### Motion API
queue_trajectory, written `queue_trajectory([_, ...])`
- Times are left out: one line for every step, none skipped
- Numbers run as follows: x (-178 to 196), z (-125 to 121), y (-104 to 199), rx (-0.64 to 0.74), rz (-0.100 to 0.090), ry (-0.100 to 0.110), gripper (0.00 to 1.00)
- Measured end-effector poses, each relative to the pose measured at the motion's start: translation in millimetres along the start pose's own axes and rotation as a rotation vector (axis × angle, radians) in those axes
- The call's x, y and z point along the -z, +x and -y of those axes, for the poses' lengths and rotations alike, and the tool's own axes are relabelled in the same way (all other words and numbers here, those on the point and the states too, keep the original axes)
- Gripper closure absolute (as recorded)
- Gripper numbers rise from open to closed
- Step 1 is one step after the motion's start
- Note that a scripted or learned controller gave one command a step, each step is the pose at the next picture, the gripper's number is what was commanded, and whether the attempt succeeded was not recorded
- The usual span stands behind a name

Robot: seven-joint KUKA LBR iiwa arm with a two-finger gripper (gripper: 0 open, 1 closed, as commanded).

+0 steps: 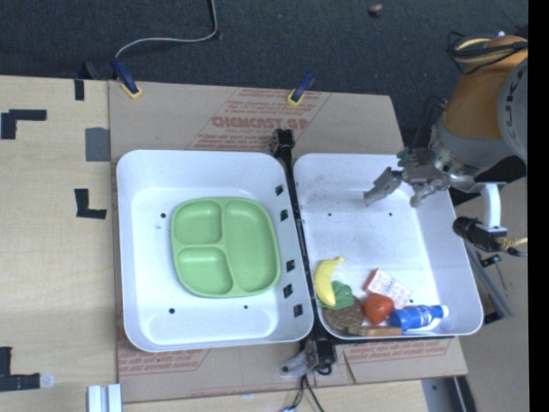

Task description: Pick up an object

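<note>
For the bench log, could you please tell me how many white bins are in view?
2: the left white bin holds a green divided plate; the right white bin holds small items piled at its near edge.

Your arm: grey body, orange band, metal gripper

At the frame's right edge you see the arm (497,110), its rounded shell grey with a broad orange band and a dark cable looped over the top. Below it, a grey metal wrist block carries your gripper (401,191), two slim, dull grey fingers (378,188).
</note>
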State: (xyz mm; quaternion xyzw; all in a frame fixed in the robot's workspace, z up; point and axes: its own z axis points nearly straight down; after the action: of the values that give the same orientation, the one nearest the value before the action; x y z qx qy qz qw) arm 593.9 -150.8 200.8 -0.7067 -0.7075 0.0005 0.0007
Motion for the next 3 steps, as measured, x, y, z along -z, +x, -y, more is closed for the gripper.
queue_trajectory([-77, -17, 20, 0.0, 0.0, 0.003, 0.0])
queue_trajectory([-115, -30, 35, 0.0, 0.003, -0.004, 0.0])
queue_trajectory([-104, -31, 35, 0.0, 0.004, -0.006, 1.0])
